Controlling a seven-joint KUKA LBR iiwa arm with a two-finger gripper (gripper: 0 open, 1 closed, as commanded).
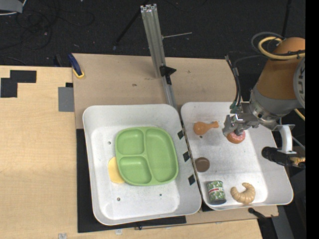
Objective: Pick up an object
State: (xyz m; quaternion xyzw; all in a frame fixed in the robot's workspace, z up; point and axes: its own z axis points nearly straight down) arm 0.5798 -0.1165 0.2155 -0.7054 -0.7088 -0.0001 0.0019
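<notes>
In the right bin (271, 180) my gripper (234, 127) hangs over the upper middle, directly above a small red round object (237, 137) that pokes out beneath it. I cannot tell whether that object is touched or gripped. An orange drumstick-shaped toy (205, 127) lies just left of the gripper. A brown round piece (202, 164) sits near the bin's left wall. A green can (216, 191) and a tan croissant (244, 192) lie side by side at the front.
The left bin (99, 193) holds a green divided plate (147, 155) with a yellow piece (114, 171) sticking out under its left edge. A metal post (155, 44) stands behind the bins. Black clips (186, 156) line the seam between the bins.
</notes>
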